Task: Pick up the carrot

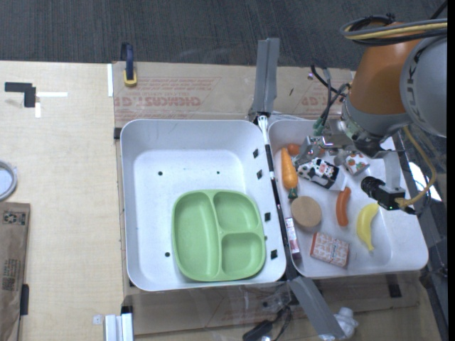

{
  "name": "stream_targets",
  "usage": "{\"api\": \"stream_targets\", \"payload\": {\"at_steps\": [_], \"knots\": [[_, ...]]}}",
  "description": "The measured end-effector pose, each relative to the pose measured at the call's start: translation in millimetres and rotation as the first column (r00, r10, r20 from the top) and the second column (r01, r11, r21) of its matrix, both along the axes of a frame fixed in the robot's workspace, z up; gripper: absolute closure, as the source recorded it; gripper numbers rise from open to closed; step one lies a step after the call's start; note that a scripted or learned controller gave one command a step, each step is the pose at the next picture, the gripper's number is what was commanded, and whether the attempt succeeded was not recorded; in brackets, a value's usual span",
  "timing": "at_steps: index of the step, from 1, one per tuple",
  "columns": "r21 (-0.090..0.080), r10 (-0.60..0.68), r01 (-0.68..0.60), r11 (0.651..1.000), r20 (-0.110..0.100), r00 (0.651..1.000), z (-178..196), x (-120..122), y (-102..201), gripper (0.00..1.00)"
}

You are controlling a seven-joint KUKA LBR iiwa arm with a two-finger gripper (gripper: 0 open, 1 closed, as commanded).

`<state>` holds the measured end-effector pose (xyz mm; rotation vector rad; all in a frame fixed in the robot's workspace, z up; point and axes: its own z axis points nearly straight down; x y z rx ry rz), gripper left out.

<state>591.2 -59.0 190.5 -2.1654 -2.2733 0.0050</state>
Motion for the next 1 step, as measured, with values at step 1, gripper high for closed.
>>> {"api": "stream_targets", "payload": {"at_steps": [1], "knots": [[0.000, -0.145, 0.145, 0.989, 0.000, 0.989, 0.3, -72.4, 38.1, 0.00]]}}
